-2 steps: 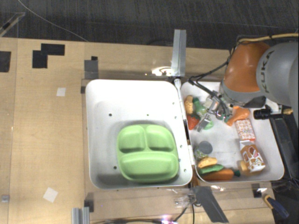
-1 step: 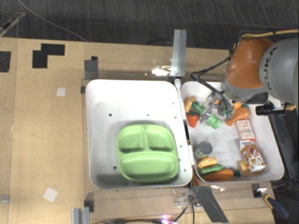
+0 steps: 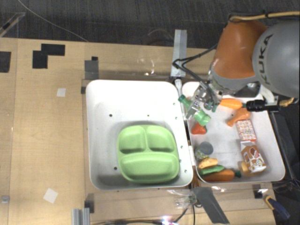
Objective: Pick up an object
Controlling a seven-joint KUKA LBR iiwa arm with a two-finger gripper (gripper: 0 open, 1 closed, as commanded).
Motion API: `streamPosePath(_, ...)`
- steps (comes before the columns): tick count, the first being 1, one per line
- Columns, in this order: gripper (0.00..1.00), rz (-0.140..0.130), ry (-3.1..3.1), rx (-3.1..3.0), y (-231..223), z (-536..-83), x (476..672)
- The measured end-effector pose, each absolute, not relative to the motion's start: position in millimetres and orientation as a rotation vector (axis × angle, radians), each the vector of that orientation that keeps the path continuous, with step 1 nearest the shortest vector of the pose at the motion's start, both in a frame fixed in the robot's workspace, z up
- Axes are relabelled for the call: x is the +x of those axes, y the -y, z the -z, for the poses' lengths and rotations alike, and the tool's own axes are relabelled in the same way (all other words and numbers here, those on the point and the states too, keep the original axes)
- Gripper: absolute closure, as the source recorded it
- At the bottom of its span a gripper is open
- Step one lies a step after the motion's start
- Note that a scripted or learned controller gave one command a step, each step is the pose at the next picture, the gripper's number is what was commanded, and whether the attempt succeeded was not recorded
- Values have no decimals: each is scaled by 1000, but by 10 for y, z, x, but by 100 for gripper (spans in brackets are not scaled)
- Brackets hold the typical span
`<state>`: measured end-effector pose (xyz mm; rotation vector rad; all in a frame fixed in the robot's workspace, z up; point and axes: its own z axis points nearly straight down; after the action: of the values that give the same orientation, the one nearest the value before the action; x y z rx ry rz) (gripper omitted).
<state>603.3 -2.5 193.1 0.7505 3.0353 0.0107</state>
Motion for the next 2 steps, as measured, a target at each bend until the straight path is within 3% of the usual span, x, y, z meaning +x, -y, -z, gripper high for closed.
streamPosePath(1, 100, -3, -3047, 707, 417, -2244, 6516)
streamPosePath(2, 100, -5, -3042, 694, 395, -2368, 6535)
